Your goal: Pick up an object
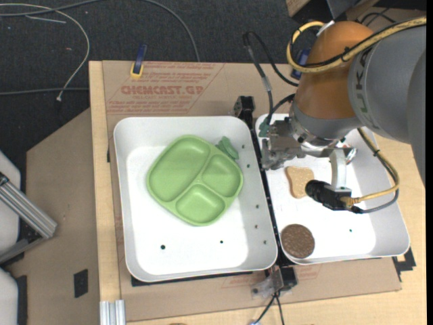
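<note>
The arm (352, 80) hangs over the right bin (379, 239), its wrist covering the bin's far left part. The gripper (281, 146) is buried under the wrist there, and I cannot tell how it is set or whether anything is in it.

Taking the right bin as the landmark: a tan, toast-like piece (298, 180) lies near its left wall, just beside the wrist. A round brown disc (297, 240) sits at its near left corner, close to the rim. Either could be the object to pick; I judge the tan piece the likelier target, being nearest the gripper.

Risks, as I judge them: the tan piece is flat and low, so the gripper may close above it or skid off its edge. It also lies close to the bin's left wall, so a descent slightly off could strike that wall. A dark cable fitting (329, 195) with a yellow lead hangs just right of the piece and could snag or nudge it. The disc, so near the rim, could be pushed against the wall.

Left of the right bin sits the other bin (128, 181), holding a green divided plate (195, 179). Both bins rest on cardboard (162, 87) over dark carpet (67, 46) with loose cables.
</note>
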Available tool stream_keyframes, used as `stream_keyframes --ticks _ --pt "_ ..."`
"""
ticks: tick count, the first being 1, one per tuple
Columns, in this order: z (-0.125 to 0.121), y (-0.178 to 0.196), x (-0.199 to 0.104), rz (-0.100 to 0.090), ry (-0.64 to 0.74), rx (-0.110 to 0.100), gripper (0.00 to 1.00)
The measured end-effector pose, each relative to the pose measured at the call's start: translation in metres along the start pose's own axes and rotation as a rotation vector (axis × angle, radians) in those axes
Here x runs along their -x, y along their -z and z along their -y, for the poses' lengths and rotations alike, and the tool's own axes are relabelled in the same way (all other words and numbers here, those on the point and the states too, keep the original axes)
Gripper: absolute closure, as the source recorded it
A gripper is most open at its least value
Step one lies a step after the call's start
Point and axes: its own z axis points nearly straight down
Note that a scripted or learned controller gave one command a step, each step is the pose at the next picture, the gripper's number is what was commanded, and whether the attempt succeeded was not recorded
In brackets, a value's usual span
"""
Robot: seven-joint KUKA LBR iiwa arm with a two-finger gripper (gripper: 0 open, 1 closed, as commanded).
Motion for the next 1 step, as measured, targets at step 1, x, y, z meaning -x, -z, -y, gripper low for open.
stream_keyframes --ticks 1 --pt "0.0124 0.0112 -0.058 0.0 0.001 0.001 1.0"
